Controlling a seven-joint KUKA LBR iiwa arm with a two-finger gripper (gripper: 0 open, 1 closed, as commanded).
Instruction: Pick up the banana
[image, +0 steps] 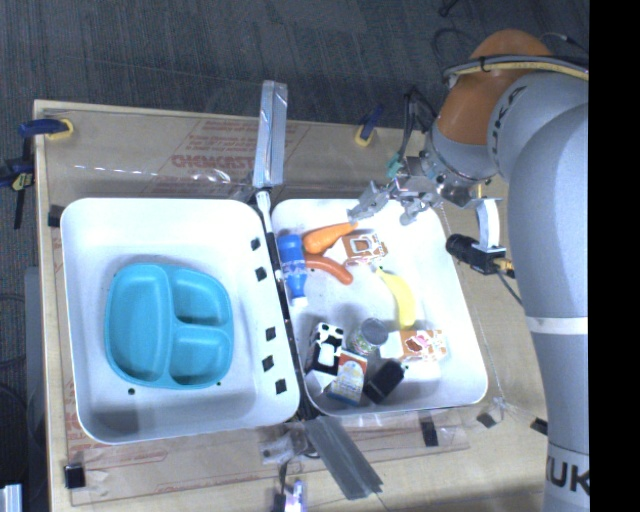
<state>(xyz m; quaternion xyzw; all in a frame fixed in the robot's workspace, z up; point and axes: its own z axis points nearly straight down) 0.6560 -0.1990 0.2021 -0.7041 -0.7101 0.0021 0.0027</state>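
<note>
- In the camera view, over the far rim of the right bin (470, 340), I am seeing the gripper (388, 203) hanging with its two fingers spread apart and nothing between them.
- The banana (401, 297) is lying in that same bin, near its middle, running lengthwise toward me, apart from the gripper and below it in the picture.
- Just beside the banana's far end, an orange carrot-like piece (325, 238) and a small printed packet (364, 247) are sitting close together; I am not able to read the packet.
- A blue bottle (291, 265) is lying along the bin's left wall.
- Toward the near wall, small items are crowding together, overlapping, and I am struggling to tell them apart.
- In the left bin (90, 400), a blue divided tray (168, 323) is resting.
- The arm (545, 200) is being cut off at the right.
</note>
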